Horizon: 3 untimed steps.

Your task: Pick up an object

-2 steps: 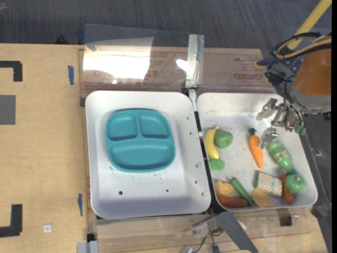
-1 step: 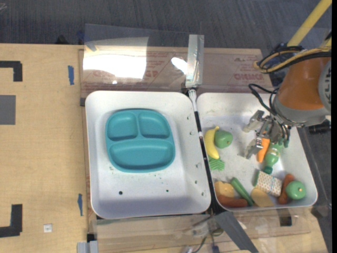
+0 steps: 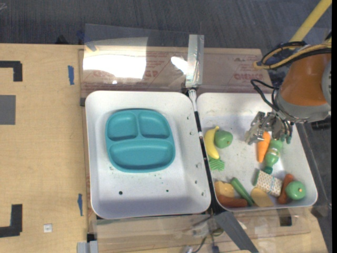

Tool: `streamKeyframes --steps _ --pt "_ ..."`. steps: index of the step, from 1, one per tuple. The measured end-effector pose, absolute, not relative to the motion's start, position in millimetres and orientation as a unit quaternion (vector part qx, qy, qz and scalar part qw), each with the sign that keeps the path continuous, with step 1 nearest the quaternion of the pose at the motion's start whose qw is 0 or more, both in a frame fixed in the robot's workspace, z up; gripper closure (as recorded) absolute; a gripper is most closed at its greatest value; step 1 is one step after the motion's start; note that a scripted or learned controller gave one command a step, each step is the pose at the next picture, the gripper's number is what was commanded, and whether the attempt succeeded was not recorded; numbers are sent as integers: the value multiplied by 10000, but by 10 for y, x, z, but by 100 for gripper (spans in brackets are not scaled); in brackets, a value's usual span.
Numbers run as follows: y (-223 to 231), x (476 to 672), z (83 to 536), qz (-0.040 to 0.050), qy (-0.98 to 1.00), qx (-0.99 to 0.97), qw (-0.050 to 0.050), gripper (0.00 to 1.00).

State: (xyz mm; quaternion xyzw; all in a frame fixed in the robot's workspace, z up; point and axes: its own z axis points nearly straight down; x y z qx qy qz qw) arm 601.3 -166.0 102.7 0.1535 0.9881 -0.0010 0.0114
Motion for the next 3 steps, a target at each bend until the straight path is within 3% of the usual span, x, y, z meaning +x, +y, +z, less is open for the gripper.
streamKeyframes --steps 1,2,3 --pt "-1763 5158 893 -5 9938 1107 47 100" --pt "-1738 5715 895 -1 9770 2131 58 100" --pt "-1852 5093 894 7 9613 2755 60 100"
